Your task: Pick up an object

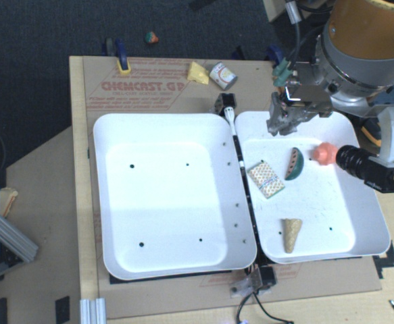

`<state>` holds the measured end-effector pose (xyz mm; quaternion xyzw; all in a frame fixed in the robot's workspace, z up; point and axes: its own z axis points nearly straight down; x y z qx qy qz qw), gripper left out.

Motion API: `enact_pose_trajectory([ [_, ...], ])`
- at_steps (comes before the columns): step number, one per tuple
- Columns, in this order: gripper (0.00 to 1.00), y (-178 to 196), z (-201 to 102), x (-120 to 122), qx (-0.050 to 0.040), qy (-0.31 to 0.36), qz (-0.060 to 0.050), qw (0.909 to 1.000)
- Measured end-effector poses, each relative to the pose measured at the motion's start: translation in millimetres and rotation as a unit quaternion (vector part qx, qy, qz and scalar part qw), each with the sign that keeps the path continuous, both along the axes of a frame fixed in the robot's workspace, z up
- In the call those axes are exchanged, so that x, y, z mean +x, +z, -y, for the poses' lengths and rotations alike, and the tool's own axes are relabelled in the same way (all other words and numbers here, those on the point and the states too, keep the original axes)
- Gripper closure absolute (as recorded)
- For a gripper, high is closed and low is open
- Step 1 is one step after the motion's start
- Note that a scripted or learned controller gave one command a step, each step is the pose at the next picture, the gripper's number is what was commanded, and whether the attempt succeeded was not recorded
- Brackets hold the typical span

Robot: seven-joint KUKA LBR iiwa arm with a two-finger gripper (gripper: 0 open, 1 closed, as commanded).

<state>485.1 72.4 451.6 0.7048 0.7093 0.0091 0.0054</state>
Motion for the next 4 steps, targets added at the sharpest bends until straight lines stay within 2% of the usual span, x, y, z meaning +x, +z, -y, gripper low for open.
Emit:
enact_pose_trajectory([
  [1,1.0,-98.7,-59.2,3.5,-0.0033,0.0,-0.016,0.9999],
  [2,1.0,-143.4,-42.8,-7.0,-0.0034,-0.004,-0.014,0.9999],
  [3,1.0,-109.4,-159.9,4.8,0.0002,0.003,-0.008,1.0],
  [4,1.0,-92.7,-98.3,-6.3,-0.0029,-0.006,-0.011,0.9999],
])
